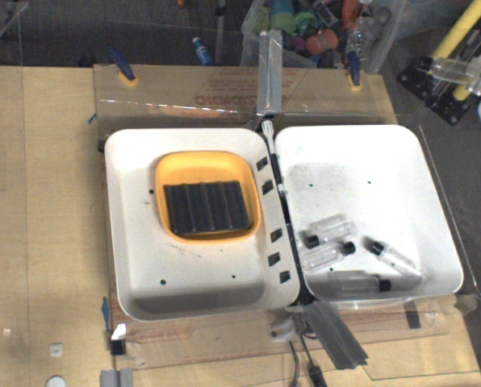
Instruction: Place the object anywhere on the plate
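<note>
Two white bins sit side by side on the bench (pixel 39 216). In the left bin (pixel 127 224) lies an orange plate (pixel 204 161), a rounded square with a raised rim, set slightly toward the bin's far side. A black ribbed slab (pixel 207 206) lies flat on the plate. It covers most of the plate's floor and near half, with its ridges running away from the camera. Its edges stay inside the rim, and the orange shows all around it, widest at the far side.

The right bin (pixel 370 147) holds several clear tubes with black caps, all in its near half. Two tubes (pixel 329 230) lie close together near the divider. A third tube (pixel 390 256) lies at a slant a little to their right. A fourth tube (pixel 361 283) lies along the near wall. The bin's floor is speckled with small dark marks.

A row of black tabs (pixel 273 208) runs down the seam where the bins meet. Nothing touches the slab or the tubes. How the gripper stands cannot be told.

Behind the bins, a blue clamp (pixel 126 71) sits at the left and another (pixel 353 75) at the right. A clear crate of toys (pixel 321 6) stands beyond them.
</note>
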### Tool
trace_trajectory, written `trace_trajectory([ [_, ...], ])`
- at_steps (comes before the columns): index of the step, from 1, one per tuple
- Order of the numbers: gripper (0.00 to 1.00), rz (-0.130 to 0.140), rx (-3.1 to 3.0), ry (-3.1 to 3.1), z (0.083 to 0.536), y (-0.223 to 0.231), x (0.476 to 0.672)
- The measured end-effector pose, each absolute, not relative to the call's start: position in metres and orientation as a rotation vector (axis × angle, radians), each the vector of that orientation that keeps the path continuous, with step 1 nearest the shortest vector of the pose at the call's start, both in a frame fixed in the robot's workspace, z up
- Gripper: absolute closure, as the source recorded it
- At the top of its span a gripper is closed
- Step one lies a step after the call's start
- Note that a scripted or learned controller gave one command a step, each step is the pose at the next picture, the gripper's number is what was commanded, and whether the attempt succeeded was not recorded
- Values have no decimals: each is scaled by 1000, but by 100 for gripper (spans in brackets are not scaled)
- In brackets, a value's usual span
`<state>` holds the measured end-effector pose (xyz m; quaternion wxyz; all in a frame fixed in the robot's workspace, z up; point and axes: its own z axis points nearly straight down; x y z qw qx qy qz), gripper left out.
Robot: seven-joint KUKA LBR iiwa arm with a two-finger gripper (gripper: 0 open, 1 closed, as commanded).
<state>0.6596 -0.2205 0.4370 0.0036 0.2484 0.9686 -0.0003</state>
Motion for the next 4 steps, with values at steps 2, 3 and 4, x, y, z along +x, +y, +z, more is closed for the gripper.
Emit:
trace_trajectory([
  [2, 100, -1, 31, 3132, 437, -220, 661],
  [3, 100, -2, -539, 3085, 437, -222, 661],
  [4, 100, -4, -991, 2970, 437, -221, 668],
])
